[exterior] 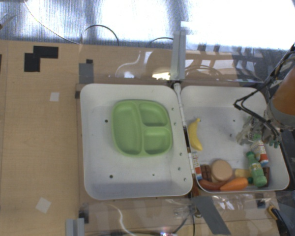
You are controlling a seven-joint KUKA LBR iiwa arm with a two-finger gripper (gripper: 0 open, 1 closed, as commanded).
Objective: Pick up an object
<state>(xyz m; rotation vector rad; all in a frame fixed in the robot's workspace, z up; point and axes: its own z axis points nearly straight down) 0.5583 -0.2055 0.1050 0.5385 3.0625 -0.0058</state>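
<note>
Gripper (255, 134) low at the right bin's (214, 102) right side, just above two small bottles (258, 163), finger state unclear (blurred), banana (194, 134) by the left wall, green plate (140, 127) in left bin (96, 151)

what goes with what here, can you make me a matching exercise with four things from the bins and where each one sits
Things:
1. green divided plate
2. banana
3. carrot
4. gripper

Places:
A. front edge of the right bin
B. middle of the left bin
C. right side of the right bin, over the bottles
D. left edge of the right bin, by the divider

Pairs: 1-B, 2-D, 3-A, 4-C
</note>
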